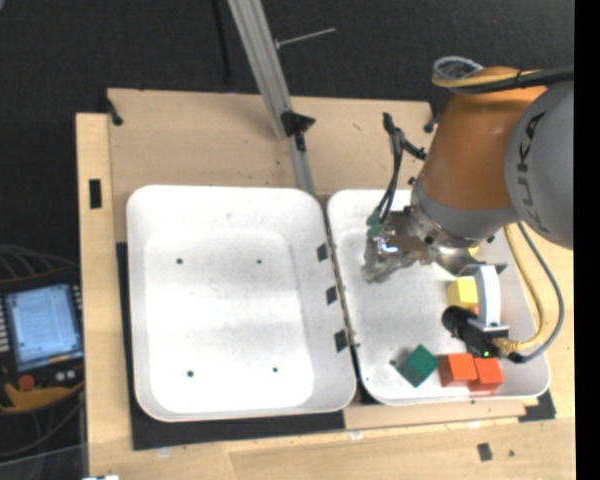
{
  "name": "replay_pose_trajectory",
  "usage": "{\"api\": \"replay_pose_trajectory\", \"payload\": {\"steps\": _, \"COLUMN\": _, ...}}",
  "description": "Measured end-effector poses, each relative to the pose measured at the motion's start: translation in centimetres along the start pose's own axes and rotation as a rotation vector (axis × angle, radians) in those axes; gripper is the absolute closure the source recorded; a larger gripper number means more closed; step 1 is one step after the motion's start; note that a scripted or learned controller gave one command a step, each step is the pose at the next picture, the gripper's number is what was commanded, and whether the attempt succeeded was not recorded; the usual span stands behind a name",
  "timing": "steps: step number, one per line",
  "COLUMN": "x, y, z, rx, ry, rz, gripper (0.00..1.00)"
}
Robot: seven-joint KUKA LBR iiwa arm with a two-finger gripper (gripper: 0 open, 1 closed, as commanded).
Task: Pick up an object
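From my seat the pickable stuff sits nearest the camera, at the near edge of the right bin [380, 388]: a green block [416, 365], an orange block [471, 370] just beside it, and a yellow block [463, 292] a bit further back, partly covered by a white part of the arm's hardware. The gripper [382, 255] hangs over the far left part of that bin, close to the divider, well apart from all three blocks. I cannot tell whether its fingers are apart or together; they are too small and blurred against the bin floor. Nothing shows between them.

Risks, as I judge them: if it closes where it is, it grabs air, since no block lies under it. The green and orange blocks sit close together and near the bin wall, so a descent there could nudge one away or jam a finger against the rim. The yellow block lies under the arm's cabling, awkward to reach.

Counts: two white bins, right one and left bin [230, 298]; one green block, one orange block (may be two pieces, can't separate), one yellow block; one arm [480, 158].
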State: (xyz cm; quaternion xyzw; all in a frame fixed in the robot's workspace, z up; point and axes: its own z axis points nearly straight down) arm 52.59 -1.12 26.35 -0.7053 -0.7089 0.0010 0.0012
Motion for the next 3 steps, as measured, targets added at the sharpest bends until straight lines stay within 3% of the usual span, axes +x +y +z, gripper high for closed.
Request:
{"api": "replay_pose_trajectory", "payload": {"steps": 1, "x": 5.3, "y": 0.5, "z": 2.1, "rx": 0.001, "ry": 0.001, "rz": -0.001, "gripper": 1.00}}
{"api": "replay_pose_trajectory", "payload": {"steps": 2, "x": 10.8, "y": 1.3, "z": 1.6, "rx": -0.004, "ry": 0.002, "rz": -0.004, "gripper": 1.00}}
{"api": "replay_pose_trajectory", "payload": {"steps": 3, "x": 10.5, "y": 1.3, "z": 1.7, "rx": -0.002, "ry": 0.000, "rz": 0.002, "gripper": 0.00}}
